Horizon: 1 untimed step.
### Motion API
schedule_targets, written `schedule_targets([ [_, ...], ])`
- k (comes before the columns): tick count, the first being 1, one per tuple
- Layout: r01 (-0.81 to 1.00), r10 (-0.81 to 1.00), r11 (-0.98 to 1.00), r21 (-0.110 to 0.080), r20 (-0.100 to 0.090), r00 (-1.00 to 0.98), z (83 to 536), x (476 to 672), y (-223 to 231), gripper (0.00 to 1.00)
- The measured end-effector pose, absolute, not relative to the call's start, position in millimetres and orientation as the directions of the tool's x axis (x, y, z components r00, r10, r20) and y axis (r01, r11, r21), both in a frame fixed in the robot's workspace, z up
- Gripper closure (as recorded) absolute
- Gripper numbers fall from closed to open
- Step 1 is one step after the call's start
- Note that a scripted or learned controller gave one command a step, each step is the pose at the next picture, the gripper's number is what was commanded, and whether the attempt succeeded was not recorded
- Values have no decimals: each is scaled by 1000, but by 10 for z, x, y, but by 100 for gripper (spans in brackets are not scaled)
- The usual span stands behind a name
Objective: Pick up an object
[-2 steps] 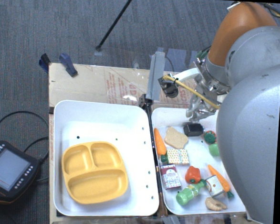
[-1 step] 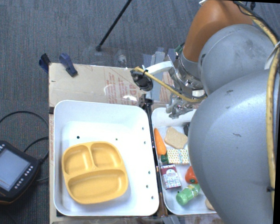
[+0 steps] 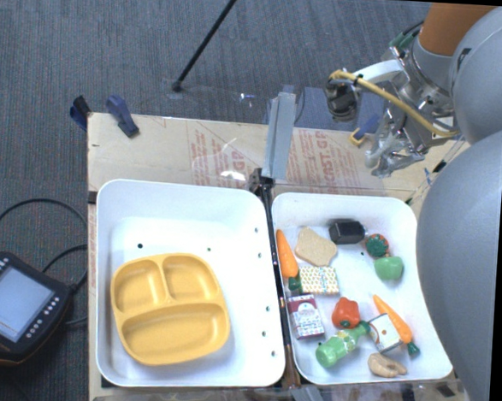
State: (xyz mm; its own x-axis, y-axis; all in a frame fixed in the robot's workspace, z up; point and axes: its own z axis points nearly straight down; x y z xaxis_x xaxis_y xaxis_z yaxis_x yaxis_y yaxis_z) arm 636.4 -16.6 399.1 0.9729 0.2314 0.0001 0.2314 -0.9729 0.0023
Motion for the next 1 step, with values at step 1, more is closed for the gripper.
schedule_targets([
  [1, 208, 208, -978, -1, -17, 978, 2844, 6272, 317, 100],
])
